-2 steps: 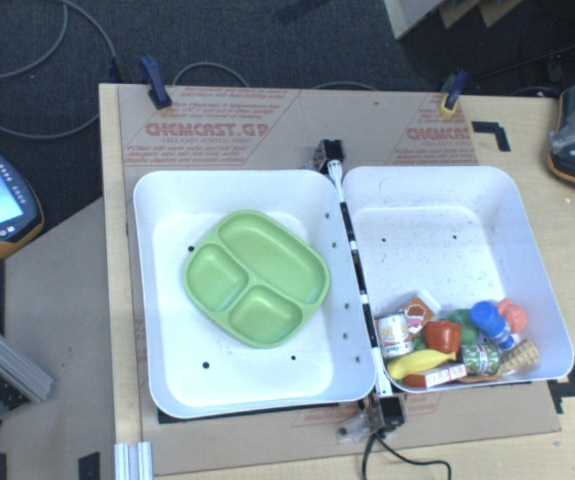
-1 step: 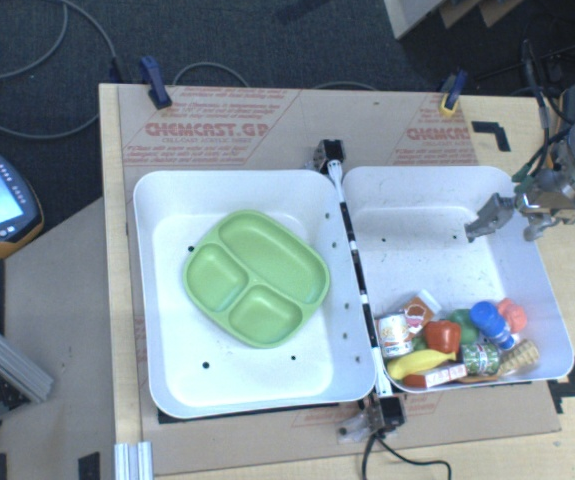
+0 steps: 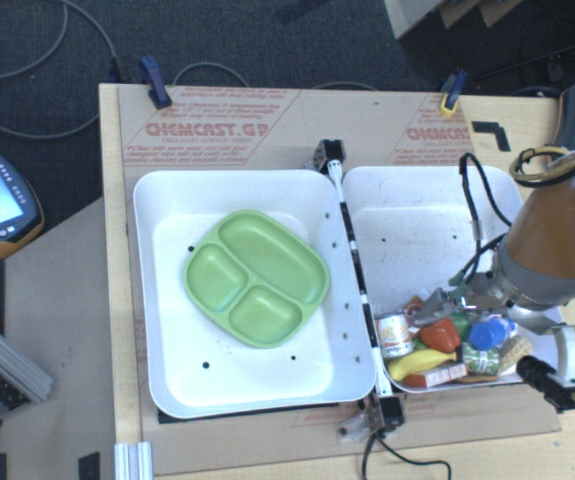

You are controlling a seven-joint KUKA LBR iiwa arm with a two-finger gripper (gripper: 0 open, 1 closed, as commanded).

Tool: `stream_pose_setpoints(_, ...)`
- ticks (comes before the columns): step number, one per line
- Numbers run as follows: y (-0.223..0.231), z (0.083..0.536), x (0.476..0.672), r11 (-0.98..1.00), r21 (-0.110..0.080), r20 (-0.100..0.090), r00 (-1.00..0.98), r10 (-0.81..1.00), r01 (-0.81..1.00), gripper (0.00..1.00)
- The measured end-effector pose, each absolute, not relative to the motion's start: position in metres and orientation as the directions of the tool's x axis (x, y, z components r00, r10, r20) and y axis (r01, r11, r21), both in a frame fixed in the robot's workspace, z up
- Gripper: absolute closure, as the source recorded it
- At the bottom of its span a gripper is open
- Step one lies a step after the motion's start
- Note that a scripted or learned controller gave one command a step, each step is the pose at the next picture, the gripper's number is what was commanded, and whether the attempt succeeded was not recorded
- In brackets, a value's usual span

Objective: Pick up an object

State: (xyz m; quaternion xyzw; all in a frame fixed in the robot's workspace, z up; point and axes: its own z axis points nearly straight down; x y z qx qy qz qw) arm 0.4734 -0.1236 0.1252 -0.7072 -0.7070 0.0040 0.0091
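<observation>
while bent low from the right, arm (image 3: 552, 238) over right bin (image 3: 417, 208)

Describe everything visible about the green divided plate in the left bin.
The light green, glossy plastic divided plate has a rounded shape and three compartments: one long one along its far side and two smaller ones nearer the camera. It lies flat and upright, turned at a slant to the walls of the left shallow white bin, near the middle of the floor. It touches only the floor, and its compartments hold nothing.
</observation>
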Motion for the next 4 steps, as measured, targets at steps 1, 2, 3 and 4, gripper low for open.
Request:
stream_pose_setpoints(1, -0.116, 0.083, 0.554, 0.004, 0.007, -0.001, -0.004, 1.0, 1.0, 0.0)
stream_pose_setpoints(2, -0.106, 0.084, 0.524, -0.002, -0.003, 0.002, 0.002, 1.0, 1.0, 0.0)
stream_pose_setpoints(3, -0.155, 0.086, 0.643, 0.003, 0.012, -0.006, -0.003, 1.0, 1.0, 0.0)
stream_pose_setpoints(4, -0.152, 0.096, 0.639, 0.002, 0.004, -0.003, -0.002, 1.0, 1.0, 1.0)
